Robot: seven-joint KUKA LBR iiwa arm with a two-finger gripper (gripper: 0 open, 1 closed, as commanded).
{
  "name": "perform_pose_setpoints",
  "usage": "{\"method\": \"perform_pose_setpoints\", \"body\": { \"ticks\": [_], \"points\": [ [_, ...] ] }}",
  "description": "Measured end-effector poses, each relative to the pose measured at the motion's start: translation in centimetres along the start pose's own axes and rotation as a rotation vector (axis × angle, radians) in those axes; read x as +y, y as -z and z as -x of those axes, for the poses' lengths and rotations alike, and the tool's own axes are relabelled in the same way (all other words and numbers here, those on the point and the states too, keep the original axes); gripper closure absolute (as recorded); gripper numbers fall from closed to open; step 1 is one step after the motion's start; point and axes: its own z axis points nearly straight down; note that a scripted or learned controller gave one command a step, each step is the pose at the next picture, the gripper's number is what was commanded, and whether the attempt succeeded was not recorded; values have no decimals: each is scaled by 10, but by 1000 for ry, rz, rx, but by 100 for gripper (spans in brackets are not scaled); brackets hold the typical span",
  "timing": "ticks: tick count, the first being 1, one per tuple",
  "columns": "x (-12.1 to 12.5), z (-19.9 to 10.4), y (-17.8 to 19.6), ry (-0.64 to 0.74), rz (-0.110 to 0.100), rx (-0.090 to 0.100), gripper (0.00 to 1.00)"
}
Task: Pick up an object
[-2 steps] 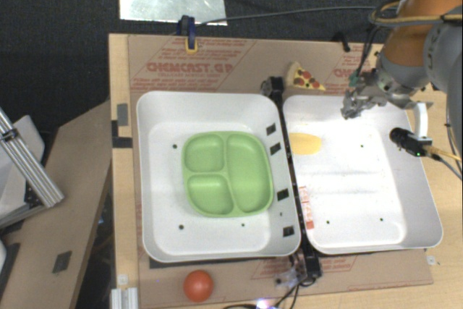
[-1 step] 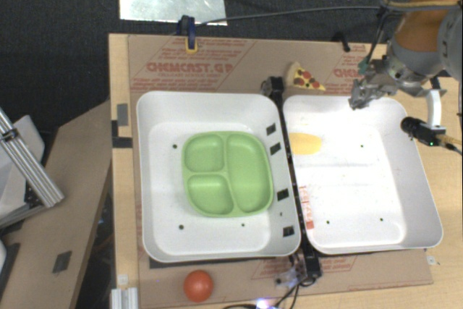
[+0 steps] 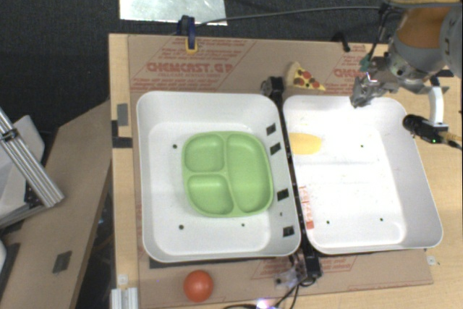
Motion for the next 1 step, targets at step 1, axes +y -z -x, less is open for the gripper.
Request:
{"method": "perform_pose_setpoints", "body": {
  "ticks": [1],
  "points": [
    [-7, -62, 9, 6, -1, 2, 100]
  ]
}}
